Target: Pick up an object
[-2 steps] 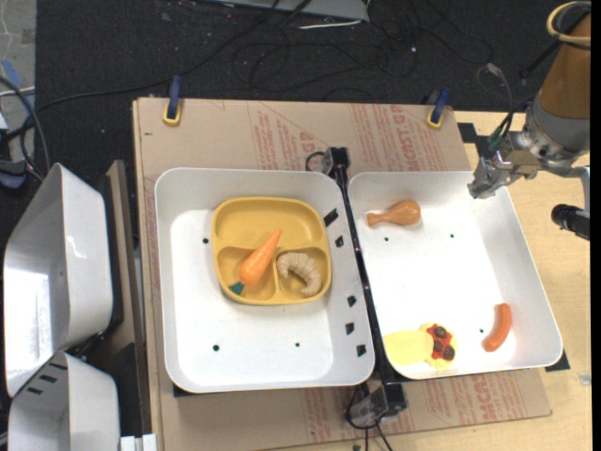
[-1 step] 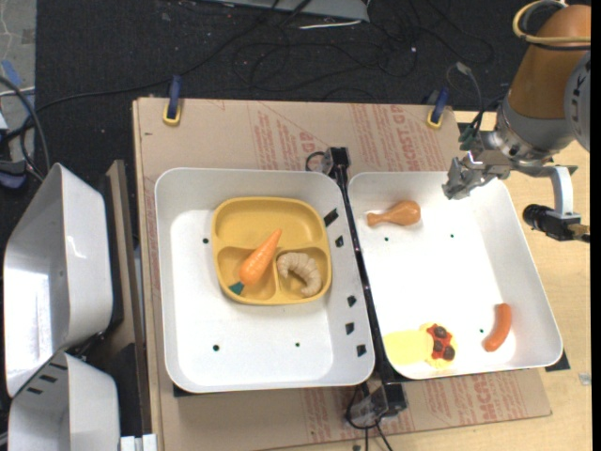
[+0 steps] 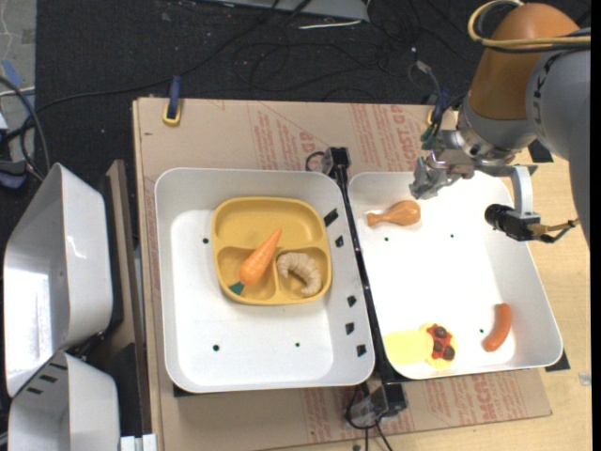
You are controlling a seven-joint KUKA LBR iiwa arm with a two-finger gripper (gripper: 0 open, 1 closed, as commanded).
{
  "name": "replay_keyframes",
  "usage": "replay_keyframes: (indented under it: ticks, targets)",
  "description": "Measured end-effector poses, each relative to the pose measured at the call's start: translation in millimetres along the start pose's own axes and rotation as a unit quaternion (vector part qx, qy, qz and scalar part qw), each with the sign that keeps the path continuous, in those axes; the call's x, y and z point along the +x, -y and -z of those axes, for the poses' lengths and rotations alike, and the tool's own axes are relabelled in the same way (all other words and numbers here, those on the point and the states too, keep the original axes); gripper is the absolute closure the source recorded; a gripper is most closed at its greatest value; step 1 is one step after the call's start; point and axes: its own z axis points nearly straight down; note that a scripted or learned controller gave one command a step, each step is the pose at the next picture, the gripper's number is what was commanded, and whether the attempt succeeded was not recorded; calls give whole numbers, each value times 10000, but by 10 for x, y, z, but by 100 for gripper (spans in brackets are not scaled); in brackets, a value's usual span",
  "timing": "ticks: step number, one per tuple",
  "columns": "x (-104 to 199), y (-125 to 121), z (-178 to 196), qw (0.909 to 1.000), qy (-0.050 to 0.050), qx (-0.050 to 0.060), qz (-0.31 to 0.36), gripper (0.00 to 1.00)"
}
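**Gripper poised at the top of the right bin, just above a toy chicken leg**

The arm [image 3: 526, 73] reaches in from three o'clock, its orange band sitting high at about one o'clock of the scene. The gripper [image 3: 424, 188] hangs over the right bin [image 3: 526, 280], near that bin's twelve o'clock edge. Whether it is spread or pressed together cannot be told from this angle, and nothing is visibly pinched in it.

Just below the gripper, at its seven o'clock, lies a tan chicken leg [image 3: 396, 215] on the bin floor, its thin end pointing toward nine o'clock. The two look very close, but contact cannot be made out.

Elsewhere in the right bin, a sausage [image 3: 498, 327] lies tilted at about four o'clock, near the right wall. A flat yellow pizza slice [image 3: 420, 346] with dark red toppings rests at six o'clock, against the lower wall.

In the left bin [image 3: 188, 327] sits a yellow divided plate [image 3: 235, 219], slightly above centre. A carrot [image 3: 260, 257] lies slanted across its divider, and a pale curled shrimp [image 3: 302, 272] rests in the compartment at the plate's four o'clock, just beside the carrot.
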Motion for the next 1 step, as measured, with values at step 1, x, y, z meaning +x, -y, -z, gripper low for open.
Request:
replay_keyframes:
  ticks: [1]
  targets:
    - [473, -5, -23, 10000, -5, 3, 3, 100]
